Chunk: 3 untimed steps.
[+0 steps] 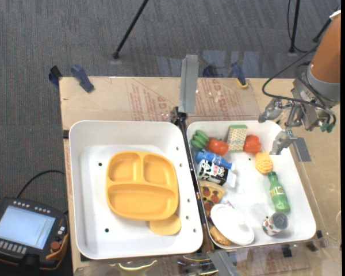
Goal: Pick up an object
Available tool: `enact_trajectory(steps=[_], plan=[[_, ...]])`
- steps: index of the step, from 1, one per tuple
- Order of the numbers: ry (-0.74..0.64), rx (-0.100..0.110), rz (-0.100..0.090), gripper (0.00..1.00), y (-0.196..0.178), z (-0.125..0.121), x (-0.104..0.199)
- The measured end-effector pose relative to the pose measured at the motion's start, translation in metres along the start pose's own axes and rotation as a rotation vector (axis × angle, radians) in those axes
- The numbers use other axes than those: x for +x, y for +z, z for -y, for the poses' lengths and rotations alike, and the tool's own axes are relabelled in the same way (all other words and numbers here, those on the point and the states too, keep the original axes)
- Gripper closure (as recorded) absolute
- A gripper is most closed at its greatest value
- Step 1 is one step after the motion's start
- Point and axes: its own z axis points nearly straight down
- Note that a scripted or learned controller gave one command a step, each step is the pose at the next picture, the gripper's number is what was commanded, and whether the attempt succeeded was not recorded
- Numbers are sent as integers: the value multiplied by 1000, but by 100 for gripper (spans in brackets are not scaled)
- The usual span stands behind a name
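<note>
1. Lower right of the frame: the green plastic bottle [279, 193] lies in the right white bin [308, 209]; we read no label.
2. Above it, a yellow knobbly toy corn [264, 164].
3. Upper right: our gripper [287, 132] hovers, fingers apart, holding nothing. We judge approach underway; next, descend onto the corn.

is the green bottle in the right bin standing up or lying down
Lying down. The green bottle shows its full length flat on the floor of the right bin, between the yellow corn-like piece and the small round container.
</note>
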Motion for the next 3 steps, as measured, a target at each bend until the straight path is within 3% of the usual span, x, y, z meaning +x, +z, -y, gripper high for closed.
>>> enact_trajectory(steps=[1, 2, 3], plan=[[-180, -3, -6, 0, 181, 44, 41], [-269, -1, 1, 0, 179, 45, 10], [-272, 0, 6, 100, 168, 44, 8]])
